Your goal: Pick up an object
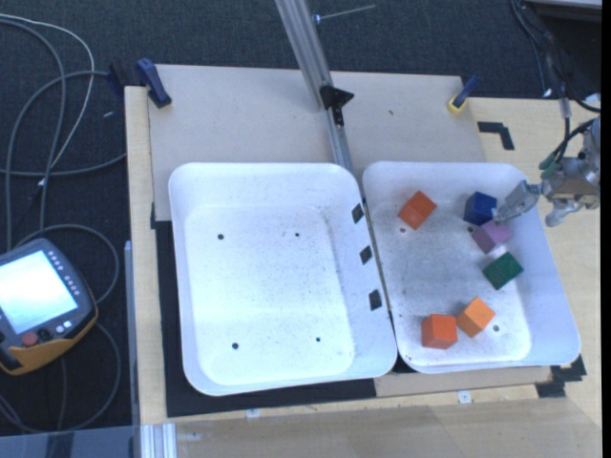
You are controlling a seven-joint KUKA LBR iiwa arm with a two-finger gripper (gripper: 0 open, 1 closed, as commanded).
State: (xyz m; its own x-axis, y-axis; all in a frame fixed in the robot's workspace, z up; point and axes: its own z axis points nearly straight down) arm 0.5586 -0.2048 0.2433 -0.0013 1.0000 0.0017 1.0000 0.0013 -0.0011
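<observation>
The right bin (pixel 420 356) holds several small blocks. An orange one (pixel 416 209) lies near its back. A blue one (pixel 480 207) sits beside a pale purple one (pixel 493 235), with a green one (pixel 502 269) just in front of them. Near the front lie an orange block (pixel 475 316) and a red-orange block (pixel 439 331). My gripper (pixel 539 205) hangs over the bin's right rim, just right of the blue and purple blocks. It is open, and nothing sits between its fingers (pixel 520 200).
The left bin (pixel 191 208) stands beside the right one, with black clips along the shared edge. A metal pole (pixel 304 36) rises at the back centre. A teach pendant (pixel 38 303) and cables lie on the floor to the left.
</observation>
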